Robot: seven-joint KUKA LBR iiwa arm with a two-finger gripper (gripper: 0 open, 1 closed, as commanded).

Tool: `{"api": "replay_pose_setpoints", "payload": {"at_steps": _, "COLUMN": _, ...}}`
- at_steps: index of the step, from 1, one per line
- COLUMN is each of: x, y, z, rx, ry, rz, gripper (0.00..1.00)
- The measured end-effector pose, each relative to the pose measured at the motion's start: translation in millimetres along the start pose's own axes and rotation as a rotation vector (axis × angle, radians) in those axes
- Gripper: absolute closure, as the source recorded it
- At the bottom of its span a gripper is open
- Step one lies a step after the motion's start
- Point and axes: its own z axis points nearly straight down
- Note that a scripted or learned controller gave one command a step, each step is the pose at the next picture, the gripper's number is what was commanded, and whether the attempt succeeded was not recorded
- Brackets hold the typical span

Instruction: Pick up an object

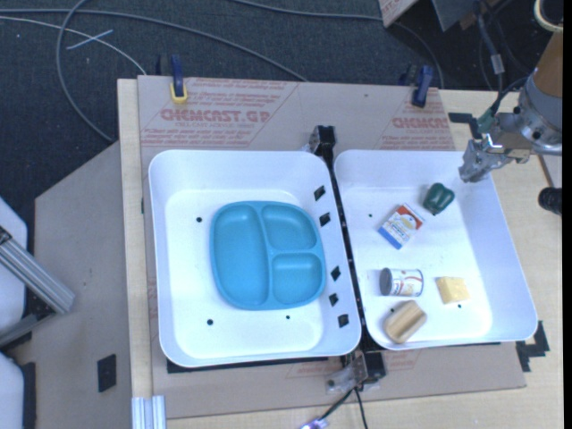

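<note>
Underneath everything lies a dark carpeted floor (pixel 71 88) crossed by loose grey cables (pixel 89 25), and on it stands the bench (pixel 134 239), topped with a printed cardboard sheet (pixel 223 105) held by two blue clamps (pixel 177 77) at its far edge. Two shallow white bins sit side by side on that sheet. The left bin (pixel 179 320), well away from the fingers, carries a blue divided plate (pixel 268 253). The right bin (pixel 505 266) spreads below the gripper (pixel 474 164), which hovers at its far right corner; whether its fingers are parted or closed cannot be told from this angle, and nothing is visible between them. Nearest the fingers, just below and to their left, lies a dark green object (pixel 438 198). Further down sits a small red, white and blue box (pixel 399 226), then a small can (pixel 402 282) on its side, a yellow block (pixel 452 290) beside it, and a tan cylinder (pixel 404 321) farthest from the fingers.
</note>
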Motion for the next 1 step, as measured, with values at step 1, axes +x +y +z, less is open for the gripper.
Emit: {"api": "replay_pose_setpoints", "payload": {"at_steps": 1, "x": 57.2, "y": -13.5, "z": 12.5, "rx": 0.009, "ry": 0.004, "rz": -0.003, "gripper": 1.00}}
